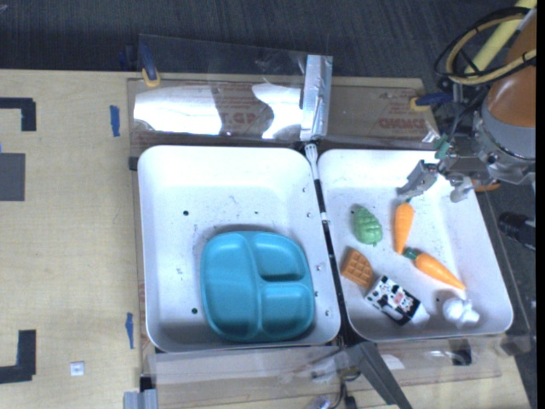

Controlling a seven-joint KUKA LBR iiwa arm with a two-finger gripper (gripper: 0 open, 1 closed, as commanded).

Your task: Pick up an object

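A view from above shows two shallow white bins side by side on a wooden counter [60, 228]. The grey arm with its orange band enters at the upper right, and its end effector [437, 183] hangs over the far part of the right bin [498, 305], its two fingers spread apart with nothing between them.

The nearest thing to pick is a small carrot [403, 226]. It lies just below and slightly left of the end effector, its long axis pointing roughly toward the fingers, tip nearest them.

Taking that small carrot as the landmark: a green ridged toy [367, 226] lies just to its left, a waffle-like orange piece [357, 266] sits below-left, and a larger carrot [435, 267] lies slantwise just below-right, nearly touching. Farther down are a black-and-white patterned block [392, 300] and a small white object [461, 311].

Nothing stands between end effector and small carrot; the larger carrot crowds its lower end.

The left bin [170, 186] holds a blue divided tray [255, 286].
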